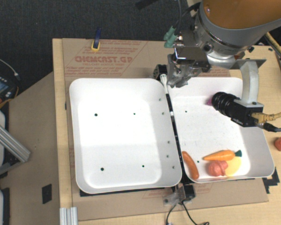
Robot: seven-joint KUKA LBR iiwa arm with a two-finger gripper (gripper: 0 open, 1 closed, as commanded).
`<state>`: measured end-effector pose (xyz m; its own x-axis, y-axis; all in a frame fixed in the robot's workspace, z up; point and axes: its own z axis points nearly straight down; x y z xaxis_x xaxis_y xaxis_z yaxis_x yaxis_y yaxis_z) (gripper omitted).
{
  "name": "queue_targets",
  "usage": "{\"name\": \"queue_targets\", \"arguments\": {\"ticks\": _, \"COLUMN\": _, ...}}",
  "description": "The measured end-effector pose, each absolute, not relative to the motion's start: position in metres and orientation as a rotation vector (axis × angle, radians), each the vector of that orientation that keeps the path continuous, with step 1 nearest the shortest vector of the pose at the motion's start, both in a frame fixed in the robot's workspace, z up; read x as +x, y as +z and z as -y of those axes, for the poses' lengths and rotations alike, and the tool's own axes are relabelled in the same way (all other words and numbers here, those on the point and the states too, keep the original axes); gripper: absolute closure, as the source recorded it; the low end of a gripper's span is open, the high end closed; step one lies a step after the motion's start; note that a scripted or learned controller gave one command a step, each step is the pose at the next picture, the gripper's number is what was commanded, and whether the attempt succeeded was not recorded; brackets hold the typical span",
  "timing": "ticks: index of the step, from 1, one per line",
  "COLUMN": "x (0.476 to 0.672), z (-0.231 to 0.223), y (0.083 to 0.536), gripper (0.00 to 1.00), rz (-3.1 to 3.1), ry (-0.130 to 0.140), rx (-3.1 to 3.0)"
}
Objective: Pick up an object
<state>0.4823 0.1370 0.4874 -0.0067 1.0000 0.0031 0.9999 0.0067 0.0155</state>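
camera view, for you: gripper (179, 81) sits at 12 o'clock edge of right bin (210, 130), just by rim where it meets left bin (117, 135). whether it is open or closed, cannot tell; nothing visibly held. objects cluster at 5 o'clock of right bin: carrot (220, 155) lying across, pink piece (216, 168) and yellow piece (232, 167) touching just below it, sausage (190, 165) beside the dividing rim. all well apart from gripper. black camera unit (232, 108) hangs over bin at 2 o'clock.
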Motion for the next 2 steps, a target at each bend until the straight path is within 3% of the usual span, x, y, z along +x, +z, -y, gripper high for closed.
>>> {"name": "queue_targets", "arguments": {"ticks": 1, "x": 0.483, "z": -0.138, "y": 0.498, "gripper": 1.00, "rz": -2.223, "ry": 0.025, "rx": 2.206}}
{"name": "queue_targets", "arguments": {"ticks": 2, "x": 0.478, "z": -0.207, "y": 0.474, "gripper": 1.00, "rz": -2.231, "ry": -0.006, "rx": 2.216}}
